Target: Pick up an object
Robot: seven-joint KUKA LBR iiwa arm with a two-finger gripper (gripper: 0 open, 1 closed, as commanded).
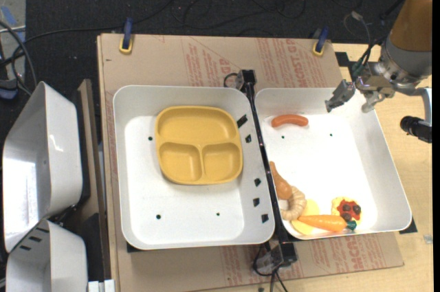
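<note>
Over the far right corner of the right bin (385,167) I see my end effector (356,97), its two fingers spread apart with nothing between them. Below it in that bin, a sausage (289,121) lies near the far wall. A carrot (322,221), a shrimp-like piece (294,203) and a small yellow toy (347,208) crowd the near edge. From the same camera, the left bin (137,215) holds a yellow divided plate (199,145).
</note>
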